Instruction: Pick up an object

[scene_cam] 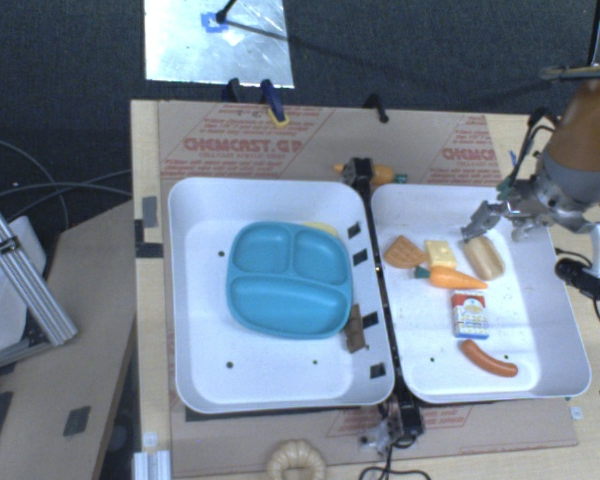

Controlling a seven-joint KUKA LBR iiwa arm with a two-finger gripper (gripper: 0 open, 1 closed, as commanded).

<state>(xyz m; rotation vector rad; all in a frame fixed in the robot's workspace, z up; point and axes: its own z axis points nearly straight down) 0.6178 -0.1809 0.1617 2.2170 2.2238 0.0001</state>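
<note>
The right bin [540, 368] holds several toy foods: a tan bread roll [485, 258], an orange carrot [457, 280], a yellow cheese block [440, 254], a brown toast wedge [404, 253], a red and white packet [470, 316] and a red sausage [489, 359]. My gripper [502, 218] hangs over the bin's upper right part, just above the bread roll. Its two fingers are spread apart with nothing between them.
The left bin [205, 368] holds a blue divided plate [288, 277], and a small brown piece [355, 333] lies by that bin's right wall. A yellow item [381, 175] sits behind the bins. A beige ring [295, 461] lies on the bench's front edge.
</note>
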